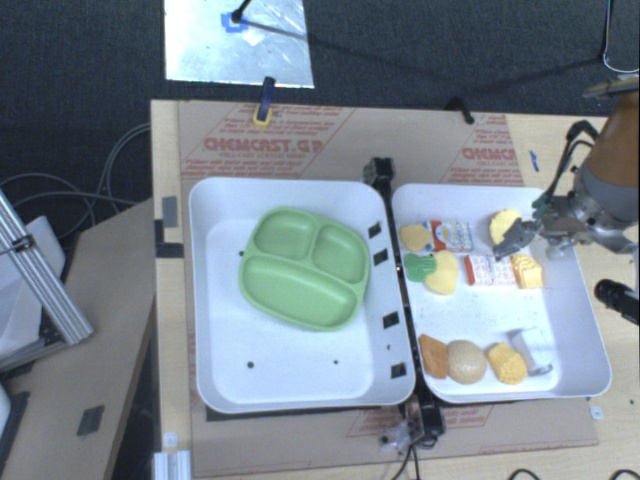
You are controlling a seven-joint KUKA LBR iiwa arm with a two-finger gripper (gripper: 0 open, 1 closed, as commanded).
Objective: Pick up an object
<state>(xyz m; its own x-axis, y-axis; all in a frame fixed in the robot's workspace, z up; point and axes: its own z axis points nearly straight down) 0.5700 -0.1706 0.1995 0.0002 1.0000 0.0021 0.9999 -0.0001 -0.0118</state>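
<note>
Dark carpet surrounds a plywood tabletop (300, 138) carrying two shallow white bins side by side; a shiny metal sheet (238, 28) lies on the floor beyond.

End effector (524, 234) hangs over the upper right part of the right bin (575, 308), arm entering from the right edge, orange band above the wrist. Whether it is spread or pressed together, cannot tell: dark and blurred against the bin floor. Nothing visibly pinched.

Outward from it:
- Yellow rounded piece (504, 225) just to its left, touching or overlapped by the tip. Nearest candidate.
- Small orange-yellow block (528, 272) just below, toward the camera.
- Red-and-white packet (487, 270) beside the block, lying flat, long axis roughly left to right.
- Second printed packet (450, 236) and an orange-yellow lump (415, 237) farther left, near the divider.
- Green piece (420, 265) with a pale yellow one (442, 278) against it, below those.
- Along the near wall, well apart from the tool: brown piece (433, 356), tan rounded one (465, 360), yellow ridged one (510, 365), small clear or white item (530, 345).

Left bin (215, 268) holds a green compartment plate (303, 268), far from the arm.

Judgement: the move turns on the yellow rounded piece lying immediately left of the tool, nearly underneath. Short descent, slight leftward correction. Rounded shape may roll out of a pinch.
</note>
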